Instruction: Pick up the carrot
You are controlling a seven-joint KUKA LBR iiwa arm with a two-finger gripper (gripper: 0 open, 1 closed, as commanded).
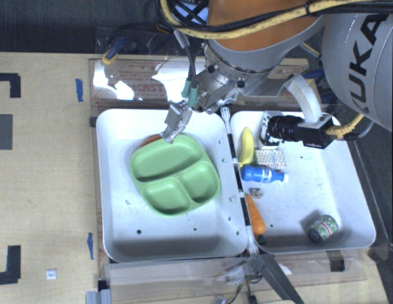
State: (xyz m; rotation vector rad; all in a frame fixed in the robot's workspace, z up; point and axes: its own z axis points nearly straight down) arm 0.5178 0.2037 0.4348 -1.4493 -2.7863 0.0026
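One carrot (255, 214), two bins (114, 233)

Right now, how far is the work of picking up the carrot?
Nothing looks done yet. The carrot lies in the right bin, along its left wall, near the front, and nothing is touching it. The gripper is over the left bin, at the back edge of the green divided plate, far from the carrot. Left to do: move across to the right bin, go down, grasp the carrot and lift it.

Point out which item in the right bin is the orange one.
The carrot, lying along the right bin's left wall. It alone is orange; the banana is yellow, the bottle blue.
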